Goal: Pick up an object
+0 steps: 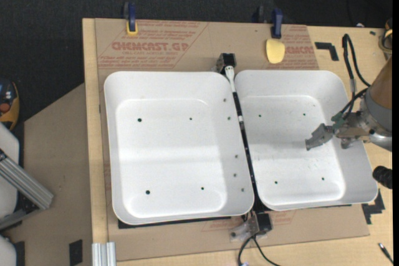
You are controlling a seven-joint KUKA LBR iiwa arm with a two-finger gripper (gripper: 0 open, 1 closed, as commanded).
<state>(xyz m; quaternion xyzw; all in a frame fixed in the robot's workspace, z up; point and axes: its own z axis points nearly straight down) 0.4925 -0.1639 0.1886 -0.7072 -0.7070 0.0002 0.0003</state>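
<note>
My gripper (319, 136) hangs over the right half of the right white bin (288, 75), coming in from the right edge below the arm's grey wrist (379, 110). It is low over the bin floor and points left and downward. Its shape is small and grey against the white, so its state is unclear. The left white bin (163, 75) lies beside it, across a dark divider strip (242, 134). Both bin floors show just a few small dark dots.
The bins rest on a brown cardboard sheet (156, 40). Blue clamps with yellow pads sit at its far edge (274, 47) (130, 19). Black cables run along the right side (349, 65) and at the front (252, 230). Metal framing stands at the lower left (25, 184).
</note>
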